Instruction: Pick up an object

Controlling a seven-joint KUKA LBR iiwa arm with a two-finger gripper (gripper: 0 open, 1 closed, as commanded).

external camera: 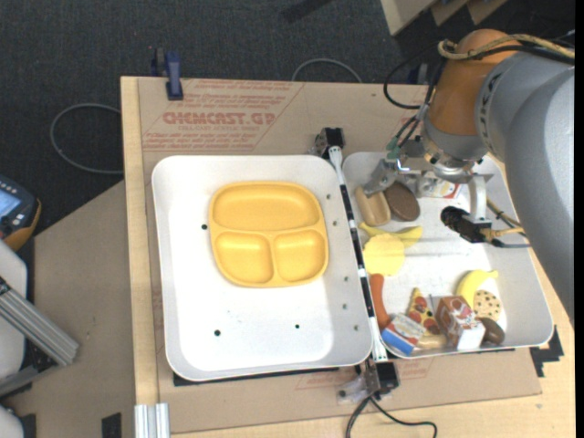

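We see the gripper [392,176] low over the top-left corner of the right bin [537,310], with the arm [511,89] coming in from the right. We cannot tell whether it is wide, narrow or holding anything.

Right under it are a brown piece [402,203] and a tan piece [372,208], side by side and touching, both in the bin by the wall next to the left bin [182,336]. We cannot tell whether the gripper touches either.

Below them lies a yellow piece [383,254], then a carrot [377,295] along the same wall. The bottom of the right bin holds a cluster: pizza slice [420,310], brown block [453,316], banana [474,286], cookie [488,304] and a blue-white item [399,340].

The left bin holds a yellow tray [267,231] with three sections, lying flat in its upper half.
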